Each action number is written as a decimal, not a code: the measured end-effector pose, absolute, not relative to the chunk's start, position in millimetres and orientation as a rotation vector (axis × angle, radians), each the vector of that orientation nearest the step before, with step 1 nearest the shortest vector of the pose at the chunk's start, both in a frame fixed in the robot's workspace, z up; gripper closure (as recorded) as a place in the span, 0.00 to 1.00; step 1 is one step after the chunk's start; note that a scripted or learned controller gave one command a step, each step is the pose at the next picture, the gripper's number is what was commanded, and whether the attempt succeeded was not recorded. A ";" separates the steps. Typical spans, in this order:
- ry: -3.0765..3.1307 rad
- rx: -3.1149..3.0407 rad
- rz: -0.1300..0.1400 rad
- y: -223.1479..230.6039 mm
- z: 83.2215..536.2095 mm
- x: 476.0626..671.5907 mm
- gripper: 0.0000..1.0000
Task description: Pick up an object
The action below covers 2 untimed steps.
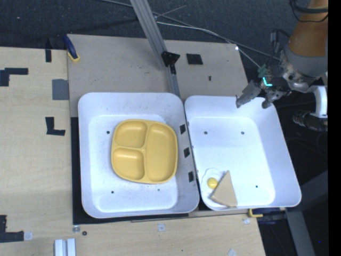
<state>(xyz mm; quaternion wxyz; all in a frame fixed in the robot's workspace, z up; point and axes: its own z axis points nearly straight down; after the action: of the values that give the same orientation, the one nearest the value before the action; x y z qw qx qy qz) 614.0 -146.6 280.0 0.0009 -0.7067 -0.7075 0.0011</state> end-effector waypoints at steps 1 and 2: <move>-2.223 -2.220 0.002 -146.6 280.7 614.4 0.00; -2.220 -2.217 0.008 -149.6 218.3 619.0 0.00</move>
<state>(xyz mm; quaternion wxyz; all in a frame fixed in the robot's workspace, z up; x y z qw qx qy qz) 619.0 -149.6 218.3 0.0021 -0.7067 -0.7075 0.0025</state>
